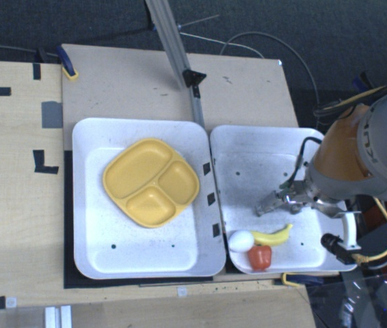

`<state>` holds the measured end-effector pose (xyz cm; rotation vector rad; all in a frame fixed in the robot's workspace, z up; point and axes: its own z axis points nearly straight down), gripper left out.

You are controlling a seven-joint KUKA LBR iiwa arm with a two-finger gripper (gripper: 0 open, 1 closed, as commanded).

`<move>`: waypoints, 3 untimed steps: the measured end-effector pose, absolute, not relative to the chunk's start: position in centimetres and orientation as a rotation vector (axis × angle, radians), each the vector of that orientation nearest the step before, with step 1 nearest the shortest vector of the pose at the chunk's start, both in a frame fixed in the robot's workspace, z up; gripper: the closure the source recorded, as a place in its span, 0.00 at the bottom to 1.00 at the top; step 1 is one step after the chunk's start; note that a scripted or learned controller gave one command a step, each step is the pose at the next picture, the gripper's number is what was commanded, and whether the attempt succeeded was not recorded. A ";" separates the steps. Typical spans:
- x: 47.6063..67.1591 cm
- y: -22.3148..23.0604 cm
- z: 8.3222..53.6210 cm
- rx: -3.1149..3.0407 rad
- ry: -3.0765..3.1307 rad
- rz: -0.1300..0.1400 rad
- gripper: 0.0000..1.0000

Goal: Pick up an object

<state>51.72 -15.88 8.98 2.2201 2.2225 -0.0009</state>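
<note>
In the right bin point(248, 149), a yellow banana point(274, 235) lies near the front edge. A white egg point(241, 240) sits at its left end, and a red pepper-like piece point(260, 257) rests just in front of both. My gripper point(265, 207) is low in the right bin, pointing left, a little above and behind the banana. Nothing shows between its fingers. The left bin point(91, 251) holds a yellow divided plate point(151, 182) in its middle.
A slanted metal rod point(173, 39) runs from the top down to the seam between the bins. Cables point(303, 67) lie behind the right bin. The arm's orange band point(340, 152) hangs over the right bin's right side.
</note>
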 end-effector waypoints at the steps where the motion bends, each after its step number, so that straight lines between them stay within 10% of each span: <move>1: 51.7 -15.8 10.0 2.221 2.224 0.000 1.00; 3: 52.3 -14.7 19.6 2.217 2.222 0.002 1.00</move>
